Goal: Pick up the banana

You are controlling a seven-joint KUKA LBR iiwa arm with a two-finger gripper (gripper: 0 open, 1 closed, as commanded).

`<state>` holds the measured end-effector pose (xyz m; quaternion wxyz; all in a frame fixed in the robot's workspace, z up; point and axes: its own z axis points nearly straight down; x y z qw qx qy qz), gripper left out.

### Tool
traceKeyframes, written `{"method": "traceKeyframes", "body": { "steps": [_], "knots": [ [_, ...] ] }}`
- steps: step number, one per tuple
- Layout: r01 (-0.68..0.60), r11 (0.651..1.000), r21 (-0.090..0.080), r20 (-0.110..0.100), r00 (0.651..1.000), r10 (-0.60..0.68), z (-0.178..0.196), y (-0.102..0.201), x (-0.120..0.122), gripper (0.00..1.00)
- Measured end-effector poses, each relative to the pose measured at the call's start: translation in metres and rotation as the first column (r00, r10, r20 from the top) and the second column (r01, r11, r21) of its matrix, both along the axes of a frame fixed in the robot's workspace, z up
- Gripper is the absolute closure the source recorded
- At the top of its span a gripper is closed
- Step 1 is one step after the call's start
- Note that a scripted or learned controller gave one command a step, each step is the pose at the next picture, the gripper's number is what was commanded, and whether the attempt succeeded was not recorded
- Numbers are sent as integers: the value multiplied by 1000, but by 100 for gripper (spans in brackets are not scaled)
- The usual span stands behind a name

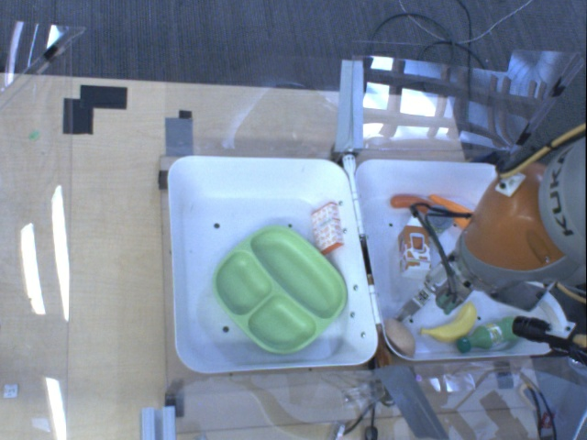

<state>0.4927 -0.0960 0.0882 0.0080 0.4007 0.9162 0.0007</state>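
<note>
The yellow banana (452, 324) lies near the front edge of the right bin (378, 209), curving up toward the right. My gripper (438, 295) hangs just above and slightly left of the banana, below the orange band of the arm (510, 224). Nothing visibly sits in the gripper. The arm hides the right part of this bin.
A green bottle (487, 337) lies right beside the banana, with a brown rounded object (399, 336) to its left. An orange carrot (431, 203) and a white-orange packet (414, 248) lie farther back. The left bin (193, 246) holds a green divided plate (280, 288) and a small packet (326, 226).
</note>
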Motion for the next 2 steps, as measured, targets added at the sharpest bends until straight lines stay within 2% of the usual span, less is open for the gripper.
{"method": "traceKeyframes", "body": {
  "steps": [1, 2],
  "knots": [
    [-196, 981, 4, -12, 980, 196, 72, -74, 2, 0],
    [-391, 920, -1, -5, 920, 391, -1, -64, -1, 0]
  ]
}}
